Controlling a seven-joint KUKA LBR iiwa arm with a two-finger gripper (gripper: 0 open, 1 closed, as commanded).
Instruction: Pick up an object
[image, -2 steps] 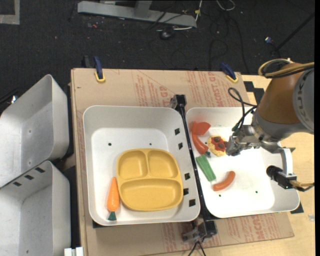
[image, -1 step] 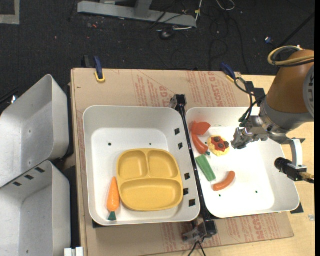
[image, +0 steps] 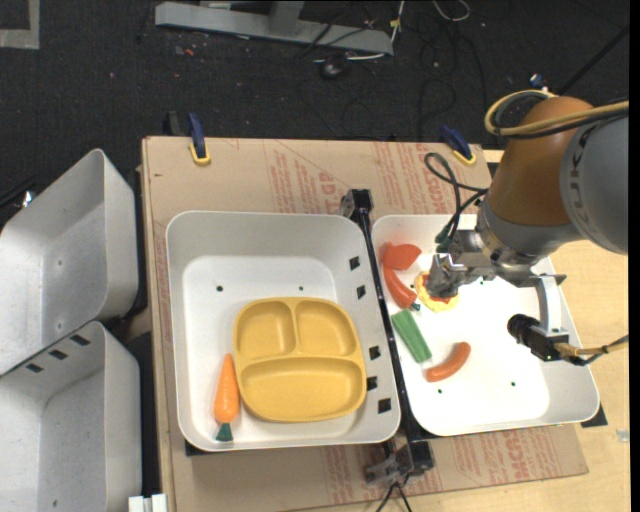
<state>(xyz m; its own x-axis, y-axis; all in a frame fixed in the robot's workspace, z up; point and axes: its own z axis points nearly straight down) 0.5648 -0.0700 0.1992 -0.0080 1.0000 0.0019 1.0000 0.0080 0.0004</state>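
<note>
Yellow flat plastic piece, right white bin: directly under tool, likely pick target. Tool grip state: can't tell. Red curved piece just beside tool; green block, orange sausage nearby, loose.

Colours of the bench items.
Two white bins are shown; a yellow divided tray, an orange carrot with green top, a green piece, red-orange pieces and a yellow item are seen.
</note>
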